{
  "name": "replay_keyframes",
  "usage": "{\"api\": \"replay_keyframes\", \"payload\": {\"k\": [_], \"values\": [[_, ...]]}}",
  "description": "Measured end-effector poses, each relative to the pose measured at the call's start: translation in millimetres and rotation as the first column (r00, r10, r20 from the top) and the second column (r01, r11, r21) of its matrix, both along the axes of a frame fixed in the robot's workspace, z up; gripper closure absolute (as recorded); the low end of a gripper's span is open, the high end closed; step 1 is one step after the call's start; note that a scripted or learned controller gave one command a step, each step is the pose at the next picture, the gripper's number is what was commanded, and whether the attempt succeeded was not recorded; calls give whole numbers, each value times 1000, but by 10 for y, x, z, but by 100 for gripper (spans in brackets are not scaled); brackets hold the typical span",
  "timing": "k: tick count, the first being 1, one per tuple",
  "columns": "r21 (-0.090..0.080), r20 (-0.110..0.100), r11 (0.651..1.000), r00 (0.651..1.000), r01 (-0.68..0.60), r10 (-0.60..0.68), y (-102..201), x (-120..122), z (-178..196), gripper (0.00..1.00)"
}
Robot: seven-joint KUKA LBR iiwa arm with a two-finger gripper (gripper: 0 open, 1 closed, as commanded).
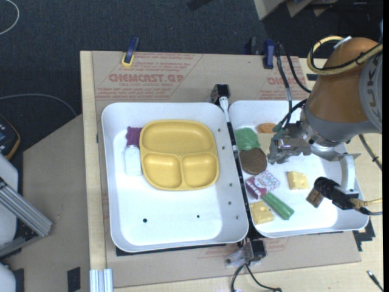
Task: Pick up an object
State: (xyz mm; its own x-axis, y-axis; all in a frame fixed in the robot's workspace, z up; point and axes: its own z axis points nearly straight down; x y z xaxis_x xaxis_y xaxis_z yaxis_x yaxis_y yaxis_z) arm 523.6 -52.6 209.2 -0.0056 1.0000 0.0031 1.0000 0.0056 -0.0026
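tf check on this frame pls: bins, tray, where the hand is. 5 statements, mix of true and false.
1. The yellow divided tray lies in the left bin. True.
2. The hand is over the left bin. False: it is over the right bin, near the brown round object.
3. A green cylinder lies in the right bin. True.
4. The yellow tray has one undivided compartment. False: it has three, one wide and two smaller.
5. A purple item sits in the right bin. False: it is in the left bin, beside the tray's left edge.
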Motion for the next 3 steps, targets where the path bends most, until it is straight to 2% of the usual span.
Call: {"api": "replay_keyframes", "payload": {"k": [1,2,3], "values": [[-1,3,1000,1000,0,0,456,-113,174,100],[-2,-1,1000,1000,2,-2,844,-155,69,100],[-3,6,1000,1000,5,-5,821,-209,258,100]]}}
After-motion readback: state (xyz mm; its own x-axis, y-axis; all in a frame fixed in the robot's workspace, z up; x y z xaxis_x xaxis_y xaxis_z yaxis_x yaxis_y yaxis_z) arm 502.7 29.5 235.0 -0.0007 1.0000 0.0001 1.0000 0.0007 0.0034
